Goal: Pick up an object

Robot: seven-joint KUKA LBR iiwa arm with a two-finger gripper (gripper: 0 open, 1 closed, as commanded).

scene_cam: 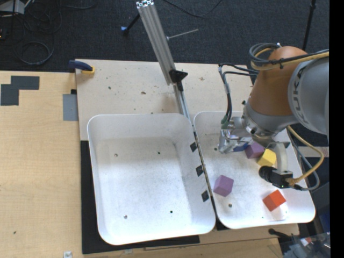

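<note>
White plastic makes up both bins: the left bin point(107, 138) fills the centre-left of the frame, and the right bin point(301, 211) sits at lower right. Going left to right in the right bin there is a purple cube point(223, 185) at centre-right, well apart from everything else, then the gripper point(230, 143) low over the bin's upper part. Whether its fingers are spread or closed I cannot tell; nothing is visibly pinched between them. Just right of it lie a second purple block point(252, 150) and a yellow block point(267, 157), touching each other and partly hidden under the arm. An orange-red cube point(274, 200) sits on a small white piece toward the lower right.

The likely step is the descent for a grasp. The lone purple cube looks the cleanest target — free space on every side. It is a cube, so it has no true long axis; it sits tilted, one corner pointing toward the bottom of the frame. The fingers should close across two flat, opposite faces — not corner to corner.
</note>
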